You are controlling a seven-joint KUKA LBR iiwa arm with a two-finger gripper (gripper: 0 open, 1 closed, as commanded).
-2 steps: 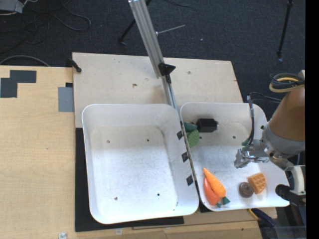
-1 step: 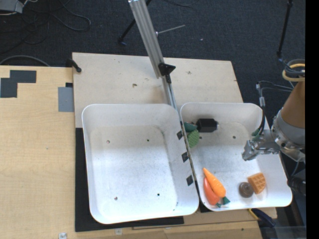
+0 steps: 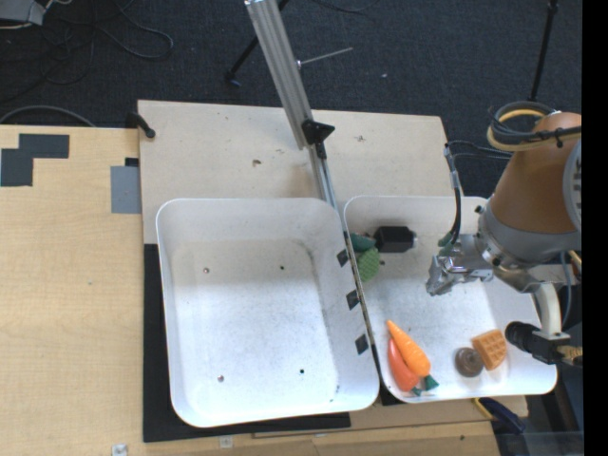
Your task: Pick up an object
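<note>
Camera view target: black object (image 3: pixel 393 238) in the right bin (image 3: pixel 532 380), near its far-left corner, beside a green item (image 3: pixel 365 257) at the divider wall.
Long axis: roughly left-right across the bin, as far as the blur allows.
Pincer: pincer (image 3: pixel 443 279) hangs over mid-bin, nothing between its tips; opening too small to read, cannot tell.
Key relation: black object lies up-left of the pincer, near but apart.
Other options: carrot (image 3: pixel 408 348), brown disc (image 3: pixel 467 361) and waffle piece (image 3: pixel 490 349) sit toward the near edge.
Left bin: left bin (image 3: pixel 180 255) has no objects visible.
</note>
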